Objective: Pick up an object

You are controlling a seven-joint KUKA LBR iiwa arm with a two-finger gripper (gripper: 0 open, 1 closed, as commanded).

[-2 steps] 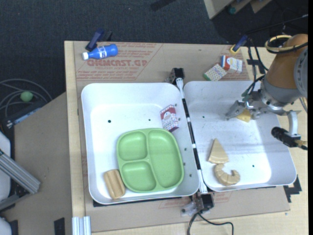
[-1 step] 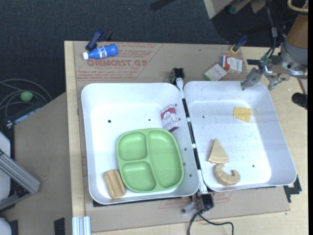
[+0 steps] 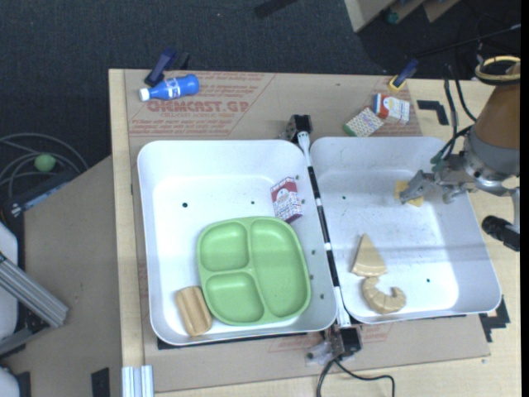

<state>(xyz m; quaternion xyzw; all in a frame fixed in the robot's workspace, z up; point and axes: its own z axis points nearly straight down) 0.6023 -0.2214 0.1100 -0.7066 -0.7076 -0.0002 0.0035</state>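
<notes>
Here the gripper (image 3: 423, 187) sits low in the right bin (image 3: 463, 292), near its far right wall, and a small yellow piece (image 3: 410, 192) shows at its tip; whether the fingers are spread or pinching that piece cannot be told from this angle. Toward the near edge of the right bin lie a pale wedge (image 3: 369, 256) and, just beside it and nearer the rim, a curled croissant-shaped piece (image 3: 383, 297). Between them and the gripper the bin floor is bare, giving open room. In the left bin (image 3: 165, 188), a green divided plate (image 3: 251, 269) fills the near half, with a tan bread-like piece (image 3: 193, 310) touching its left edge close to the bin's near left corner. A small red-and-white carton (image 3: 286, 199) lies just beyond the plate, near the wall the bins share.
</notes>
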